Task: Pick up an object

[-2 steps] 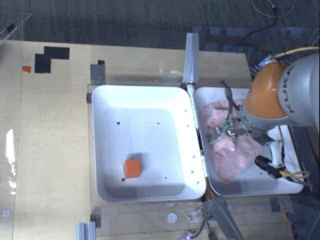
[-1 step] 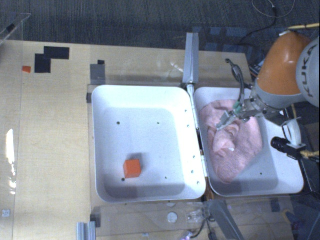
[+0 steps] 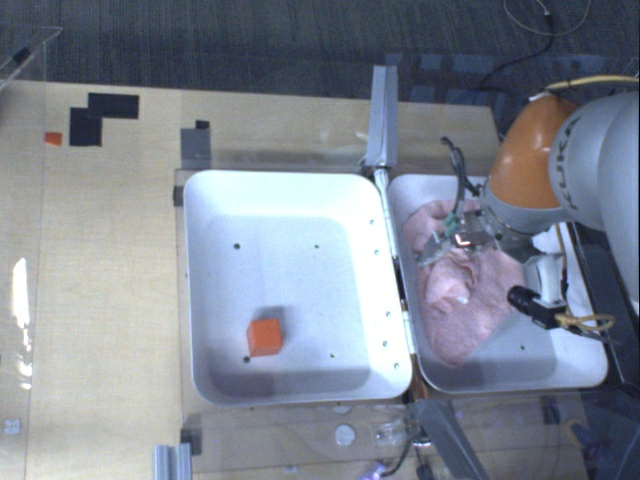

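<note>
A crumpled pink cloth (image 3: 462,293) lies in the right bin (image 3: 575,368), covering most of its left and middle floor. My gripper (image 3: 447,243) reaches in from the right and is down on the cloth's upper part, its fingers pressed into the folds. A small orange block (image 3: 265,337) sits in the left bin (image 3: 215,208), near its front left corner, far from the gripper.
A grey metal divider post (image 3: 381,118) stands behind the seam between the two bins. Black and orange markers (image 3: 95,118) lie flat on the wooden bench at the far left. The grey arm with its orange band (image 3: 535,163) hangs over the right bin's back.
</note>
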`<state>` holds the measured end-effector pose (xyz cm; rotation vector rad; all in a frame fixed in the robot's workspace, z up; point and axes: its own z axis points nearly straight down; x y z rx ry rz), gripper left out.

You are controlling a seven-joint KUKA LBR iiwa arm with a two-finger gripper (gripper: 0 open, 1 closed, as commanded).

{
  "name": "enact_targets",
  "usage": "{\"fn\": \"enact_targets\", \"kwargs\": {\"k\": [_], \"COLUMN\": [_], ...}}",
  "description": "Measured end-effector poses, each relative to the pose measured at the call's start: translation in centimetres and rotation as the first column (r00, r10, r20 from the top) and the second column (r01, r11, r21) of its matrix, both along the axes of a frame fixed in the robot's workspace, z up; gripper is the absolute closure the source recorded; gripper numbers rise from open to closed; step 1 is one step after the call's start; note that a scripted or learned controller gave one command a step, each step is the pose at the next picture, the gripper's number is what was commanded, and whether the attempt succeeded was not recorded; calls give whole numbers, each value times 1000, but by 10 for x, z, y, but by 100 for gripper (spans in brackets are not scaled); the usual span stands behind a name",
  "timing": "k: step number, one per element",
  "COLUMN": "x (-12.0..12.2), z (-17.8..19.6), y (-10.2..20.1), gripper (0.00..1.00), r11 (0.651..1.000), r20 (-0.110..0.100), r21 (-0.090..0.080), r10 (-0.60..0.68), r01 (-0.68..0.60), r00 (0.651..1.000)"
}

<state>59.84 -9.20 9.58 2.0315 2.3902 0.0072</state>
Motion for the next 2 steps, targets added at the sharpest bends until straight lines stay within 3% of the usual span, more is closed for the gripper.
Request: {"fn": "enact_targets", "kwargs": {"k": [1, 2], "x": [-10, -7], "z": [-4, 8], "y": [-9, -10], "gripper": [0, 100], "r11": [998, 998], "r20": [13, 20], "r21": [-2, -6], "r10": [67, 66], "r01": [-67, -66], "r00": [998, 998]}}
